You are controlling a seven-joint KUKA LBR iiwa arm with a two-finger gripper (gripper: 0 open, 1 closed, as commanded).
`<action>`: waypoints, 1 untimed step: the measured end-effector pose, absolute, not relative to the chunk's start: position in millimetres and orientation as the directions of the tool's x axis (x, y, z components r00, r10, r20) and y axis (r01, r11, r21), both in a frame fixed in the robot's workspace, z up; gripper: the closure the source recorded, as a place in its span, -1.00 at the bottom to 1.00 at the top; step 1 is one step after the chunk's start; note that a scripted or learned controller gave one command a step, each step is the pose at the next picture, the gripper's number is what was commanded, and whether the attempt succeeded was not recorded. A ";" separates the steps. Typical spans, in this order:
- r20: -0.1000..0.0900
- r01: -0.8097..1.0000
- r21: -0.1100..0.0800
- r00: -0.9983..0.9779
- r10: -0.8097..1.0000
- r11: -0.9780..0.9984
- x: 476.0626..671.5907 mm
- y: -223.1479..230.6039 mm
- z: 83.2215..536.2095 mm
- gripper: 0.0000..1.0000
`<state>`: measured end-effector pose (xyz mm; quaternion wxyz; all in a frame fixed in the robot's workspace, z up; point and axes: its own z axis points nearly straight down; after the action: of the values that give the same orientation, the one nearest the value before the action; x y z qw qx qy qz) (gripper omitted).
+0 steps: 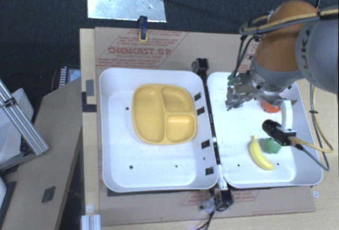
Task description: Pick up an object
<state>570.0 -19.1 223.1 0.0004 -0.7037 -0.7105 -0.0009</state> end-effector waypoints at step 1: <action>0.003 1.000 0.001 -0.010 1.000 0.010 567.3 35.5 217.1 1.00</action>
<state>567.3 35.5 217.1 0.0007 -0.7035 -0.7107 -0.0011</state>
